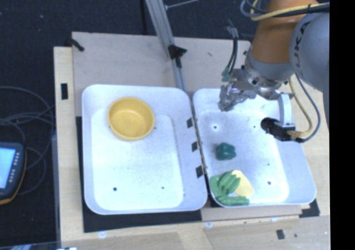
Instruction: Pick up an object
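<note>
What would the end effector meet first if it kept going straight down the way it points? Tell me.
Probably bare floor of the right bin near its far rim. The end effector points down there, away from the green pepper. Height is unclear from this slant.

Our arm [310,38]: grey casing, orange band [280,27] above the wrist, looped cables [260,2] at twelve o'clock, metal gripper [228,101].

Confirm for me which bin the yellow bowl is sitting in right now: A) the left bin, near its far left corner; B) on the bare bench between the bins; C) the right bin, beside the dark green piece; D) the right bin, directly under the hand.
A: the yellow bowl rests on the floor of the left bin toward its far left corner, well apart from the hand over the right bin.
</note>
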Robot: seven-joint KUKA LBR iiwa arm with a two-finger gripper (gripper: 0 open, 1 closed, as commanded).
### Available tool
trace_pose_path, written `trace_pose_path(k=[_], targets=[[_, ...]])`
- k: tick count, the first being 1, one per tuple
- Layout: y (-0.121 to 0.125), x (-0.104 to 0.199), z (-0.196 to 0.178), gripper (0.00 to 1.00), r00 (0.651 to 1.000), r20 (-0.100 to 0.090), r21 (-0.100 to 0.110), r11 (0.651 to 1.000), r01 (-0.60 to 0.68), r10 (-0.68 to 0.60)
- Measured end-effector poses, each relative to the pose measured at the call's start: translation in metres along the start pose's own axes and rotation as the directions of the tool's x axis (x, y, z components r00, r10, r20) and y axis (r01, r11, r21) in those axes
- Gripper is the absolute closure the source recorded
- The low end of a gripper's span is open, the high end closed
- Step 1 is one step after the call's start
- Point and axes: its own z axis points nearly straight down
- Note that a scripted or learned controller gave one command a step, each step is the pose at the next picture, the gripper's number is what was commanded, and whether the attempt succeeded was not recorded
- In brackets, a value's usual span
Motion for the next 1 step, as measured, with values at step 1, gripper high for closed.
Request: trace_pose_path(k=[1], targets=[[-0.0093,0.0526,0.0121,1.0,1.0,0.0,0.001,1.0,0.0,0.0]])
